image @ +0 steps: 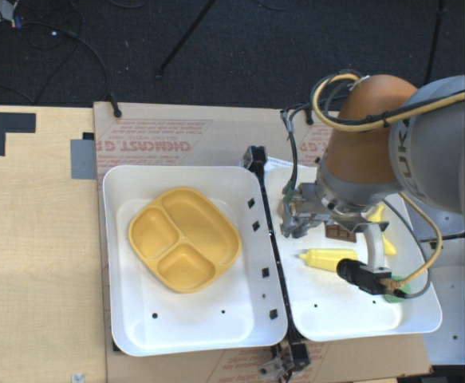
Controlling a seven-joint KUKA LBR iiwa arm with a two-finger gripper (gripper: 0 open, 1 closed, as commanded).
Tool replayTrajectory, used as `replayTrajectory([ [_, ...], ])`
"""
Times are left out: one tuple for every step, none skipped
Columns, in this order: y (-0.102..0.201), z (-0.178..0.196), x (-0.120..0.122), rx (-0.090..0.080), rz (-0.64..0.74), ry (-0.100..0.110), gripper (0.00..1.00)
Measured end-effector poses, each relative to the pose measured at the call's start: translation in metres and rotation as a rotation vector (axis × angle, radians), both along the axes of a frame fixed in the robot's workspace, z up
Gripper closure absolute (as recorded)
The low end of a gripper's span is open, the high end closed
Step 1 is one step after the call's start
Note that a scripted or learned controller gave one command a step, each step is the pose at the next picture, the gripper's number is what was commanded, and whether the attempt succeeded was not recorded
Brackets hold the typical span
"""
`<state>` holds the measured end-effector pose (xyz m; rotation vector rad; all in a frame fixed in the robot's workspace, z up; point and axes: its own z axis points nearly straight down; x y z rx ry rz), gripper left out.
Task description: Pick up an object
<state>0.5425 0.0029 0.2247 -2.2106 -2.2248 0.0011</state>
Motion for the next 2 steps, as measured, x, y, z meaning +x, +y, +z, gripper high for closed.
replayTrajectory([
  [0.041, -0.001, -0.014, -0.002, -0.002, 0.002, 1.00],
  [0.088, -0.009, -0.025, -0.002, -0.002, 0.002, 1.00],
])
